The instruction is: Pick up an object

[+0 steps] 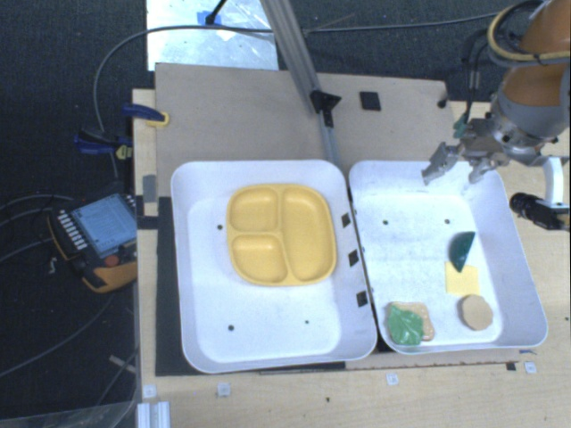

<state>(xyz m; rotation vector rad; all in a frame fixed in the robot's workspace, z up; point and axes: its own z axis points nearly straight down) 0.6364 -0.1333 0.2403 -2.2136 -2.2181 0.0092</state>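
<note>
My gripper [459,169] hangs over the far edge of the right bin [401,203], its two fingers spread apart and open with nothing between them. Well below it, near the bin's right side, lie a dark green wedge [461,250] and a pale yellow square [462,280]. A round tan disc [476,312] sits in the front right corner. A green lump on a tan slice [409,323] rests at the bin's front edge.
The left bin [205,319] holds a yellow divided plate [281,234]. A metal pole [294,43] slants across the back of the bench. Cables and a blue-screened handheld device [96,232] lie off the bench at left.
</note>
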